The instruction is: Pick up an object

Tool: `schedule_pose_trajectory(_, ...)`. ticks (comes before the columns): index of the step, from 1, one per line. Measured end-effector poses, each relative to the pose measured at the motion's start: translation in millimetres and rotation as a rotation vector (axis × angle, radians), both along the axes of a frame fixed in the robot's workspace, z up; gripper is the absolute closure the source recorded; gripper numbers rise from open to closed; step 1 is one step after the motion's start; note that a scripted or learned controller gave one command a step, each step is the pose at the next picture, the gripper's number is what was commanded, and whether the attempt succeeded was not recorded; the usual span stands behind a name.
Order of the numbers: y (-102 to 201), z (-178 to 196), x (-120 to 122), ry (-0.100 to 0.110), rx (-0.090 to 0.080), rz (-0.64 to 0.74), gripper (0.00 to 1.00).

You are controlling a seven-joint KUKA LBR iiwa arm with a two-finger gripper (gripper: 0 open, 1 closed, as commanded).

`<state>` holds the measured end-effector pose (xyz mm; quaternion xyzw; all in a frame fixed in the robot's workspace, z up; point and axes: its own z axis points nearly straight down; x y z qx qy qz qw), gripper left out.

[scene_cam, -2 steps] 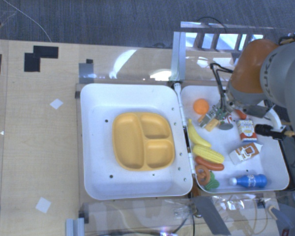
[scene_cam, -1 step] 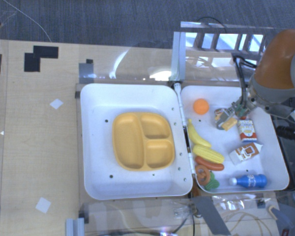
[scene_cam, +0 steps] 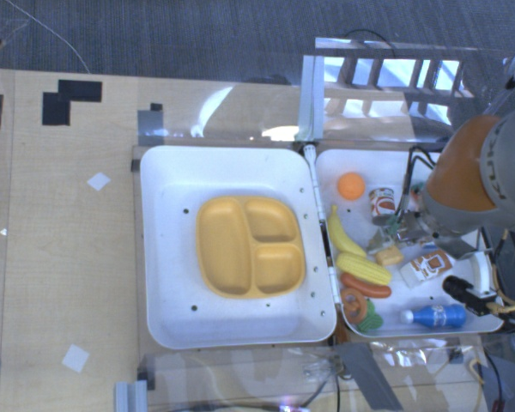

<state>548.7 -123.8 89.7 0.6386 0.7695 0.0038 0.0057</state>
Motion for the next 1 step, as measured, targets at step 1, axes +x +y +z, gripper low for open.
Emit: schedule_pose_trajectory(1,11.1,132.5,-4.2,0.004,0.004,-0.303,1.00)
